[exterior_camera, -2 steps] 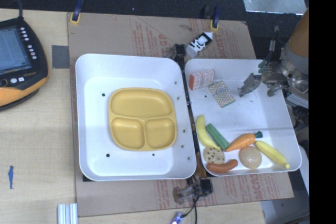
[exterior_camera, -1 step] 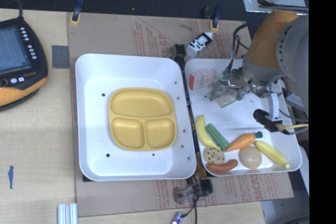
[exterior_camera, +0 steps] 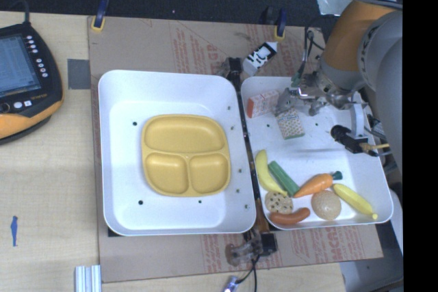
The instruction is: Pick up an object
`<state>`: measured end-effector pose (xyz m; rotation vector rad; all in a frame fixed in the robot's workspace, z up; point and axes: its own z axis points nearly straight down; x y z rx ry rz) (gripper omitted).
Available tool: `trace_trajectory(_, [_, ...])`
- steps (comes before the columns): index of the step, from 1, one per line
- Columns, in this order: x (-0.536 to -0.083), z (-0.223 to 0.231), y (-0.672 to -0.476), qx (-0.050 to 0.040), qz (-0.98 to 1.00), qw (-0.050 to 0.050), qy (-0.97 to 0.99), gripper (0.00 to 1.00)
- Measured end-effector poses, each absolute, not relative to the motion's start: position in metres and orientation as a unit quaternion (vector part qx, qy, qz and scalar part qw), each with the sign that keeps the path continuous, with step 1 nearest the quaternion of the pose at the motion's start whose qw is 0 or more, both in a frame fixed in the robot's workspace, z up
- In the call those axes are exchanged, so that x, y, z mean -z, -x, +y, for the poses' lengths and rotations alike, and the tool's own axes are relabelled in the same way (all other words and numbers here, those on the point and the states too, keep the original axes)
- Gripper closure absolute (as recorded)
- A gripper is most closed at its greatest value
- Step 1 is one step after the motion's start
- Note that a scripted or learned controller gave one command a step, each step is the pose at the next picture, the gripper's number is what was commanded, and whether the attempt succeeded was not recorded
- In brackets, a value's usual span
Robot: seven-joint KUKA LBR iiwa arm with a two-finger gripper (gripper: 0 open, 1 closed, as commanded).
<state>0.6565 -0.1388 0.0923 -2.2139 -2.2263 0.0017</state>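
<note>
The right white bin [exterior_camera: 373, 171] holds several toy foods. A yellow banana [exterior_camera: 265, 172], a green pod [exterior_camera: 282, 178], an orange carrot [exterior_camera: 316, 184], a round cookie [exterior_camera: 278, 202], a red-brown sausage [exterior_camera: 290, 217], a tan ball [exterior_camera: 326, 205] and a second yellow piece [exterior_camera: 354, 200] lie along its front. A red and white piece [exterior_camera: 258, 106] lies at its back left. My gripper [exterior_camera: 297, 100] hangs over the back of this bin. A small checkered block [exterior_camera: 291, 125] sits just below it, but I cannot see whether it is held.
The left white bin [exterior_camera: 116, 147] carries a yellow divided plate [exterior_camera: 186, 154]. A teach pendant [exterior_camera: 24, 78] rests on the bench at the far left. Clamps [exterior_camera: 100, 13] hold the cardboard mat's back edge. The arm's orange band [exterior_camera: 356, 34] and grey body crowd the right bin's far right.
</note>
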Motion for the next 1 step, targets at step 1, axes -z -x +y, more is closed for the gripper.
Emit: trace_trajectory(1, [-0.1027,-0.1389,-0.6567,-0.001,-0.71,0.002,0.704,1.0])
